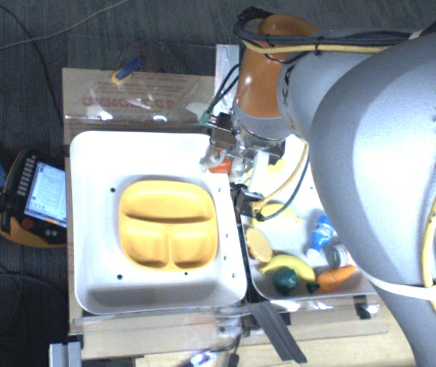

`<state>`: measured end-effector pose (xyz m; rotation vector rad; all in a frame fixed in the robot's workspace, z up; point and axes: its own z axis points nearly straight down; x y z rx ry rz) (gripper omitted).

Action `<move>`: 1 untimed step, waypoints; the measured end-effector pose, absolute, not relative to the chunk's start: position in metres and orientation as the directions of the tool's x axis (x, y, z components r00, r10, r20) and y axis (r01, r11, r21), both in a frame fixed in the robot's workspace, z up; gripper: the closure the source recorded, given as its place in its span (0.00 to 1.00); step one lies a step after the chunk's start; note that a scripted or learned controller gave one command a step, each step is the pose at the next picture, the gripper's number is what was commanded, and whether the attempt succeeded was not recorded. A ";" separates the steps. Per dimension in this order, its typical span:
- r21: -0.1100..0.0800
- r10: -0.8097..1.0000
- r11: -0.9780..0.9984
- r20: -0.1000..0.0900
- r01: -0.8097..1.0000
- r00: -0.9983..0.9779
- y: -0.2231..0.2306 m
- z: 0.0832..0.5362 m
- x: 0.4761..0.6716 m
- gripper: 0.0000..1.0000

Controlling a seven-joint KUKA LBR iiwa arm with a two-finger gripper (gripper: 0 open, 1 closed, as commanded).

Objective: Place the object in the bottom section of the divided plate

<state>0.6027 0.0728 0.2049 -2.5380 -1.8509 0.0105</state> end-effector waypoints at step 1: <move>-0.006 0.985 -0.174 -0.004 0.985 0.174 0.123 0.176 0.572 1.00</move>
